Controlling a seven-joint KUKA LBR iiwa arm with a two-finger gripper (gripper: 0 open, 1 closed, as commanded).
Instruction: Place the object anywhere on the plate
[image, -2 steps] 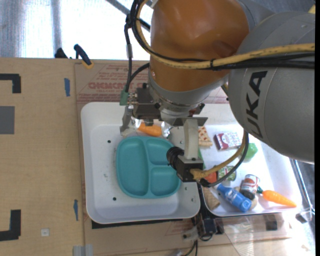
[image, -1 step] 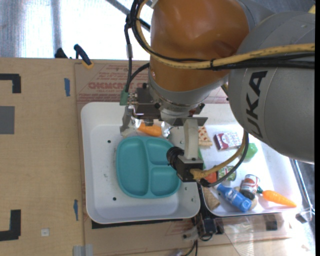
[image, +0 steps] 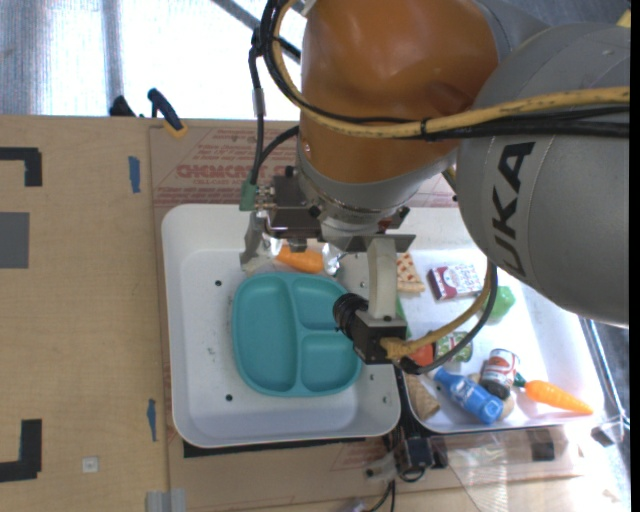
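Note:
A teal divided plate (image: 292, 335) lies in the left white bin (image: 195, 300). A small orange object (image: 300, 260) shows just past the plate's far edge, directly under my wrist. My gripper (image: 318, 250) hangs over that spot, at the plate's far rim, and the big grey and orange arm covers much of it. From this view I cannot make out whether the orange object is held or resting in the bin.
The right bin (image: 560, 340) holds a cracker (image: 408, 272), a red and white packet (image: 455, 281), a green item (image: 501, 298), a blue bottle (image: 470, 395), a small can (image: 497, 372) and a toy carrot (image: 555, 396). Cardboard (image: 80, 300) covers the bench at left.

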